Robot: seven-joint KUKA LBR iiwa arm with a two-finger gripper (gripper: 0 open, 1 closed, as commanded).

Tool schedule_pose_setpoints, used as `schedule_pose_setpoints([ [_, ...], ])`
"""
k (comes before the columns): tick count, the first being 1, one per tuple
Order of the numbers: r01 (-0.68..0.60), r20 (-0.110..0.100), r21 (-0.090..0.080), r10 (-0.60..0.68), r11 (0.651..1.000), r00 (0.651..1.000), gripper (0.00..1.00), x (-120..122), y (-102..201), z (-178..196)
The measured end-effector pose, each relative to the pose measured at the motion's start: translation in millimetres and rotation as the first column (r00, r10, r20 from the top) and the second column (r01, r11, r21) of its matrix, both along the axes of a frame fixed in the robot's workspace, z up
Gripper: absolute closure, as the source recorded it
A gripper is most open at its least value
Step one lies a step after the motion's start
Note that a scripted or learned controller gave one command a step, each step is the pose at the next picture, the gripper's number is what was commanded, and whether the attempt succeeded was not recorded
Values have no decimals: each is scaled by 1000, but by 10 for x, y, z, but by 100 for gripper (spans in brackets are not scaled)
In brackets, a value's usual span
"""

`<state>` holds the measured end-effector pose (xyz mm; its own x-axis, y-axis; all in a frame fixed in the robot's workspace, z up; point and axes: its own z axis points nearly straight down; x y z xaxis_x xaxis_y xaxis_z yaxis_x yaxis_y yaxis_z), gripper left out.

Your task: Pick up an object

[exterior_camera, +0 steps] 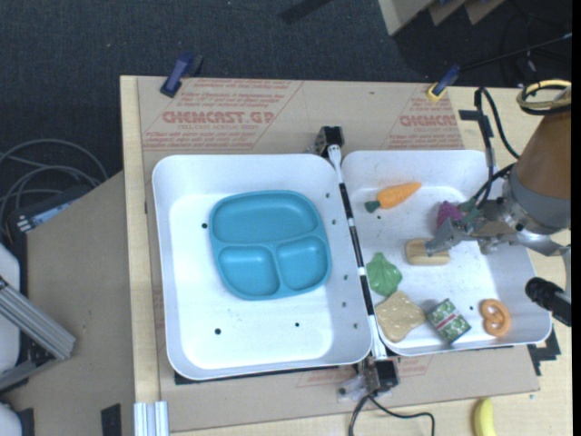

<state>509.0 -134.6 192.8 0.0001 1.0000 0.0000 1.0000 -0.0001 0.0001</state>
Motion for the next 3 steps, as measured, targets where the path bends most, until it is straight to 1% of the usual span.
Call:
schedule_pose_setpoints([
  [1, 1, 5, -3, -1, 1000, 1000, 0, 421, -573, -1062],
  [2, -1, 5, 0, 1, 1000, 1000, 0, 820, -438, -1063],
  [3, -3, -22, 3, 3, 1000, 1000, 0, 1328, -88, -1092],
])
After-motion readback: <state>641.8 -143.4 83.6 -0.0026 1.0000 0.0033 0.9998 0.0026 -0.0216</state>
